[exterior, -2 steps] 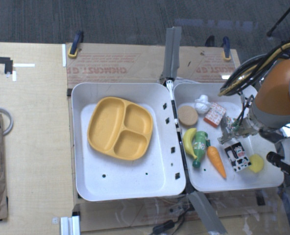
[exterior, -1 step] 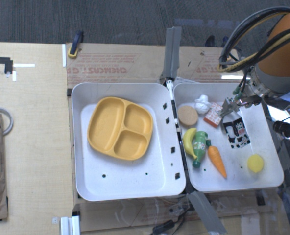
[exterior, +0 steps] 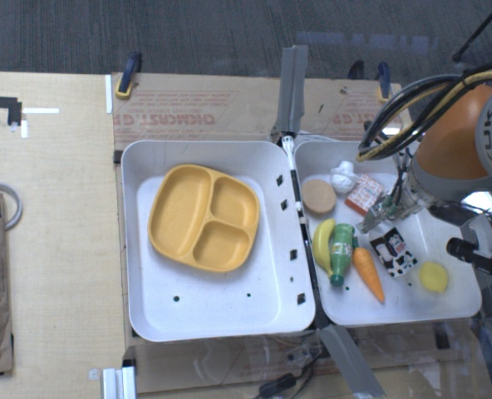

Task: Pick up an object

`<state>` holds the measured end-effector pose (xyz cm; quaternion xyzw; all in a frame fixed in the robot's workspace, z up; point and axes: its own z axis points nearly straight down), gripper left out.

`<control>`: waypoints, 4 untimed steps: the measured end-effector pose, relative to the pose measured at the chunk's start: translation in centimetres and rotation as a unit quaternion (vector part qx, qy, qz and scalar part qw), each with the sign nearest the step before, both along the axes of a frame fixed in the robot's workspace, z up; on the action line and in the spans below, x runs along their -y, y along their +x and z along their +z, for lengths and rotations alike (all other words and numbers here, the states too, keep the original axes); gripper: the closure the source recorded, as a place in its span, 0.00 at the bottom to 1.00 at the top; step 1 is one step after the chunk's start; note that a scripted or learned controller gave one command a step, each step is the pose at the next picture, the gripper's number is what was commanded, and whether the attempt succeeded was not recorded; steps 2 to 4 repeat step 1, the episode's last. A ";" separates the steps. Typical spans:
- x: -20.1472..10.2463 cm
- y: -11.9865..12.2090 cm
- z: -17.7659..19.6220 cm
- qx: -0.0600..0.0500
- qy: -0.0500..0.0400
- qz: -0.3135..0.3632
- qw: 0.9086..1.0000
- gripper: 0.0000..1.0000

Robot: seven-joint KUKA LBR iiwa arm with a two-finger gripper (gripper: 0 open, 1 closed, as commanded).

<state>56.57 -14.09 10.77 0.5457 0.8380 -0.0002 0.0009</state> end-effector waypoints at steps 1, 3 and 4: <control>-0.7 4.3 16.3 -0.001 0.000 0.143 0.990 1.00; -0.7 4.3 16.3 -0.001 0.000 0.143 0.990 1.00; -0.7 4.3 16.3 -0.001 0.000 0.143 0.990 1.00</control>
